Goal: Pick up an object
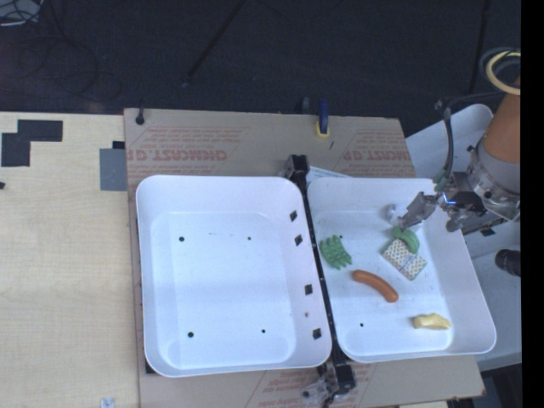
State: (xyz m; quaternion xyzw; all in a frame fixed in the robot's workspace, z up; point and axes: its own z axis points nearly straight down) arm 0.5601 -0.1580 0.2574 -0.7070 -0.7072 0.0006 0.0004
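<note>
Reaching in over the right bin (476,313), the jaws (406,217) have nothing between them that I can see, so the pick looks not yet made.

Whether the jaws are apart or shut I cannot tell from here. Just below them lies a patterned block (405,258) with a green piece (409,240) at its top edge; an orange sausage (376,285), a green leafy toy (335,252) and a yellow piece (432,321) lie farther off on the white floor. The left bin (153,228) sits beside.

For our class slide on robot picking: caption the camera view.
Pincer hovers over the right bin holding a sausage, green toy and patterned block.
</note>
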